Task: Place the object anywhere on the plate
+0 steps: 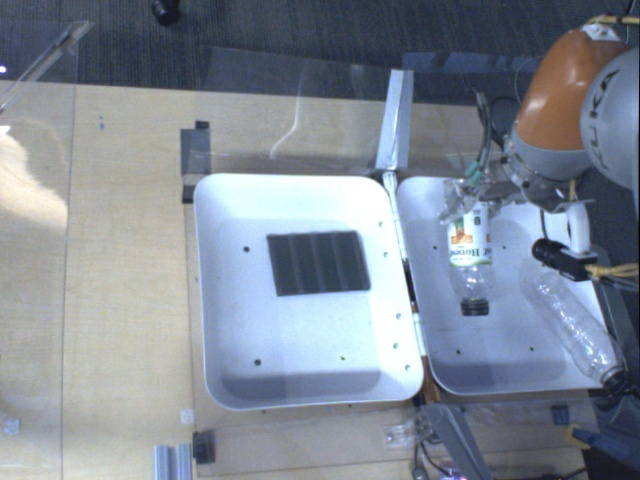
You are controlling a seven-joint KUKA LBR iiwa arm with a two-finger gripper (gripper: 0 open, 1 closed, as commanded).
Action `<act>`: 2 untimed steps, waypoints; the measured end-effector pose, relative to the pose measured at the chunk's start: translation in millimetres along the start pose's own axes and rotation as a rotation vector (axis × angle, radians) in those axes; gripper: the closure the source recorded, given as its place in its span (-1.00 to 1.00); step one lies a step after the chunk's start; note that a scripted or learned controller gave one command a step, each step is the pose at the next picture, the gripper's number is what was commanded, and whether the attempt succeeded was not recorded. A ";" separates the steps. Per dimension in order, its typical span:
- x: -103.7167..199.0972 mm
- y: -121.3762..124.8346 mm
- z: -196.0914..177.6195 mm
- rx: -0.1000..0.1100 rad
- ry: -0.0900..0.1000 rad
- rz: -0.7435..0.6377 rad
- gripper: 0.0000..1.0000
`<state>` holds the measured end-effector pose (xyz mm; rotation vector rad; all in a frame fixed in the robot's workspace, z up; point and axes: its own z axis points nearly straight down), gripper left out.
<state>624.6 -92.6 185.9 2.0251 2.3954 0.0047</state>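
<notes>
A small clear plastic bottle [469, 251] with a white and orange label lies in the right bin [500, 368], its dark cap [475, 308] pointing toward the front. My gripper [468, 196] is at the bottle's far end, right over its base and touching or nearly touching it. The dark ribbed rectangular plate [318, 263] lies flat in the middle of the left bin [230, 348], well to the left of the gripper, with nothing on it.
A second, larger clear bottle [572, 320] lies slanted along the right bin's right side. The ridge between the two bins [410, 298] separates bottle and plate. The arm's orange band [565, 88] hangs over the right bin's far corner.
</notes>
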 end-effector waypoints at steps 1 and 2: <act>75.1 59.2 -119.1 -0.003 0.000 -0.100 1.00; 130.5 12.3 -146.0 -0.003 0.001 -0.148 1.00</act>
